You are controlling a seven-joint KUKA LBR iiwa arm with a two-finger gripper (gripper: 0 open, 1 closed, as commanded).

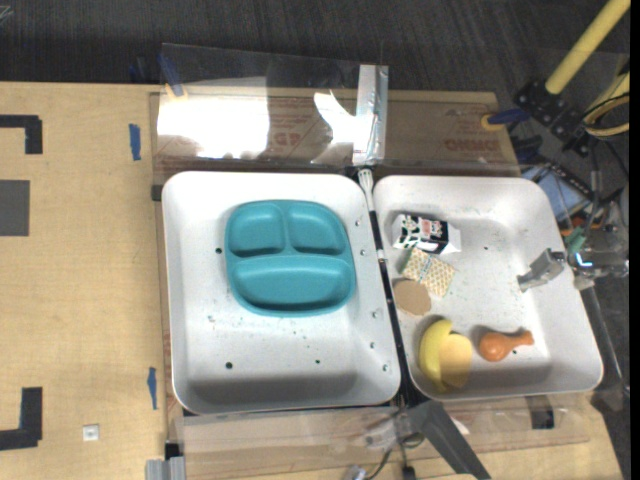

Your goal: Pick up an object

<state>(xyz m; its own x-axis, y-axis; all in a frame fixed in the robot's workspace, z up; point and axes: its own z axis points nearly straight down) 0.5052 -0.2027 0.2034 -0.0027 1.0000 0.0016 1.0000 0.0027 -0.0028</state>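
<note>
- Camera view showed two white bins side by side; the left bin (190, 348) held a teal divided plate (290, 255).
- The right bin (520, 203) held a banana (437, 353), an orange toy (503, 344), a brown disc (412, 295) and a small printed packet (420, 232).
- The gripper (543, 268) was over the right bin's right side, near its edge, apart from these things; how wide it stood could not be told.

We can't resolve the print on the small packet (421, 232) in the right bin (570, 368). Gripper (545, 267) at that bin's right rim is blurred; arm behind it runs off frame.
</note>
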